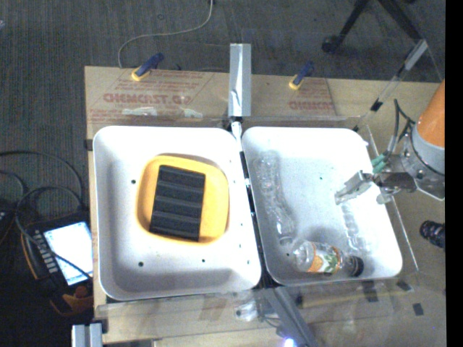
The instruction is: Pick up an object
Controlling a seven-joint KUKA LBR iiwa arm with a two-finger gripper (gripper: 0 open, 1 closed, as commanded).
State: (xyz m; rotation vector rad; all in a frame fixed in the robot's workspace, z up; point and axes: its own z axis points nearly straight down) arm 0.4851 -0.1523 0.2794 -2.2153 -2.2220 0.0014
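Nearest the camera, at the bottom of the view, we saw the front rims of two white bins set side by side on the bench. In the right bin [318, 139], close to its front wall, a small clear plastic bottle [323, 259] lay on its side, with an orange label and a dark cap pointing right. Just behind and left of it a second clear bottle [271, 194], nearly see-through, stretched along the bin's left wall, from near the lying bottle's neck up toward the back. A third clear piece [352, 230] lay near the right wall, too faint for us to name with confidence.

Above that piece, the gripper [352, 187] hung over the right part of the right bin, reaching in from the right. We saw its pale fingers pointing left and down, and nothing sat between them; whether they were spread or closed we could not tell. Behind the gripper, at the right edge, we noted the orange band [441, 121] on the arm.

In the left bin [116, 215] a yellow tray [217, 201] rested near the middle, carrying a black ribbed block [178, 202].

Farther back, a brown board [181, 96] lay behind both bins, with two blue-and-yellow clamps [147, 66] on its far edge and an upright metal post [239, 78] between the bins.
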